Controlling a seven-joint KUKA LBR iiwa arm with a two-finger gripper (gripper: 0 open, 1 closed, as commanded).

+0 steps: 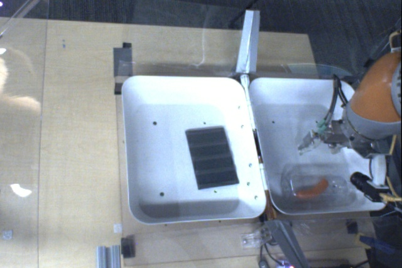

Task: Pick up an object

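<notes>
While nothing is lifted yet, you can see the job is only started. Your table carries two white bins. The left bin has a dark ribbed block lying flat in it. The right bin has a clear see-through thing with an orange piece inside, lying near the front wall. Your hand hangs above that bin, a bit behind the clear thing. It looks like it holds nothing, but you cannot tell how wide it is.
</notes>
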